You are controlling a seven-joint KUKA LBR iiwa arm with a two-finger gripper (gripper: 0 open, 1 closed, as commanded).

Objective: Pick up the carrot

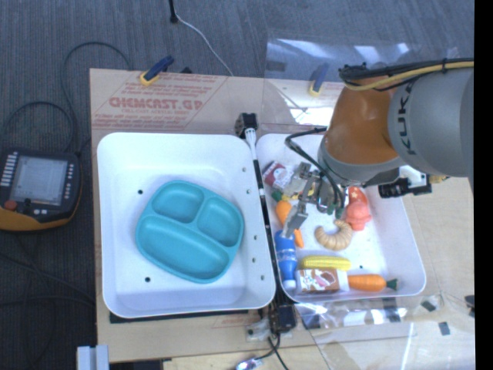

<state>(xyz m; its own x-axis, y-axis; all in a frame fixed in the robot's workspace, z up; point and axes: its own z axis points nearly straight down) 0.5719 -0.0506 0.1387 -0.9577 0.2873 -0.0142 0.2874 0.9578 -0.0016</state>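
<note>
The carrot [367,282], orange with a green tip, lies along the front wall of the right bin [408,245], near its front right corner. My gripper [310,203] hangs over the back left part of that bin, well apart from the carrot, behind it and to its left. Its fingers stand open with nothing between them. One fingertip [295,220] is close above a small orange toy [283,210].
Around the gripper lie a croissant [337,237], a red toy [357,209], a blue bottle [285,254], a yellow piece [325,262], a brown packet [319,281] beside the carrot and a red-white packet [276,177]. The left bin [123,160] holds a teal divided plate [191,228].
</note>
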